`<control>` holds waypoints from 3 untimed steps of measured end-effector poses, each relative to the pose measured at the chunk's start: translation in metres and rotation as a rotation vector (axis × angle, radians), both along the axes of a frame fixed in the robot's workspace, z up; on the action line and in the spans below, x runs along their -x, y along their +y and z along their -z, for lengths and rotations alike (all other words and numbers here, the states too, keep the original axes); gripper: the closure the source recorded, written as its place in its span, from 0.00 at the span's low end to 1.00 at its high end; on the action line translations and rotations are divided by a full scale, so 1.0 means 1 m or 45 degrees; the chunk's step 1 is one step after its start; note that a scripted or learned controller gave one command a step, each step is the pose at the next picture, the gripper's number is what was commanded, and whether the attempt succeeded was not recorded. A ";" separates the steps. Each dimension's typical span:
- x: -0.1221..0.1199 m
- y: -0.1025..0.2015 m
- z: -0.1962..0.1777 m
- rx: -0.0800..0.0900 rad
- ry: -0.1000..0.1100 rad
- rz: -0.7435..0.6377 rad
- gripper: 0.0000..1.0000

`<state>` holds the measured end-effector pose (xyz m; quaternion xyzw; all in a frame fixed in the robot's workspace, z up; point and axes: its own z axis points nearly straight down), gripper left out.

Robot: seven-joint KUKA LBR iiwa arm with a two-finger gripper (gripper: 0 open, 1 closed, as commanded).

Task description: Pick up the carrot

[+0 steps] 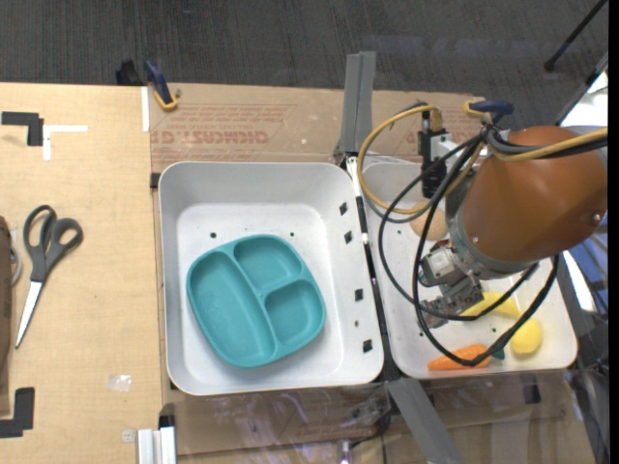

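Cardboard covers the bench around both bins. In the right bin (571, 351), the carrot (460, 358) lies along the front wall, near a lemon (525, 338). Wrist and cables hide the gripper (453, 296), so a descent could nudge the carrot against the wall.

floor: dark grey ribbed carpet (290, 8) lying behind | bench: tan cardboard sheet (77, 288) covering it | grey-handled steel scissors (44, 249) resting left

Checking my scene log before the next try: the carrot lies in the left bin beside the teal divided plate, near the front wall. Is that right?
Not quite. The carrot lies near the front wall of the right bin, beside a yellow item; the teal divided plate sits alone in the left bin, as the camera view shows.
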<state>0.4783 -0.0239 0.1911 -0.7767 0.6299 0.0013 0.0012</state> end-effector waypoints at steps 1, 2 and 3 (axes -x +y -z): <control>0.001 0.068 0.000 0.000 0.002 0.062 1.00; 0.001 0.111 0.000 0.002 0.003 0.446 1.00; 0.000 0.083 0.000 0.002 0.001 0.933 1.00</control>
